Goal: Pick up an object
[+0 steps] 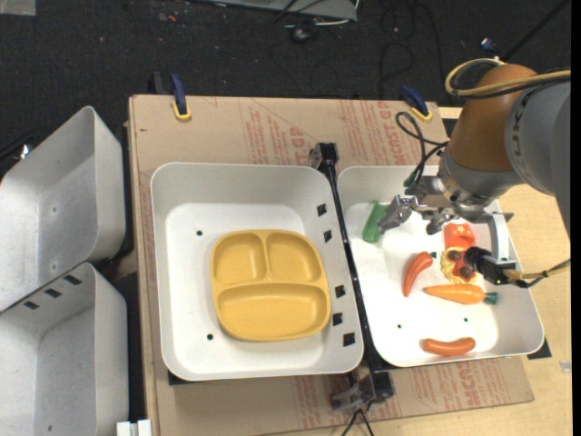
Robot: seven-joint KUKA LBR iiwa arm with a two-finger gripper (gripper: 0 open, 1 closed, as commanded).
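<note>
The right bin (517,330) holds the candidate items: a green piece (373,222) at its upper left, a red chilli pepper (417,272) near the middle, an orange carrot (454,292) just right of the pepper, a red sausage (448,344) lying alone near the front wall, and a red-and-yellow item (457,243) under the arm's wrist, partly hidden.

All look like small plastic toy foods. Judgement: light, stiff, smooth-skinned and likely to slip or roll under a poor grip; none appears fragile. The pepper, carrot and sausage are long and narrow, so a hold across the short width at mid-length seems best. The sausage stands well apart from the others and from the walls, giving the clearest approach. The pepper and carrot lie close together, which risks disturbing one while taking the other.

The pincer (402,209) sits low over the upper left of the right bin, just beside the green piece. Whether its fingers are spread or closed cannot be told at this size, and no item is seen held in it.

The left bin (172,243) carries a yellow divided tray (270,284). Both bins rest on the table (272,125).
</note>
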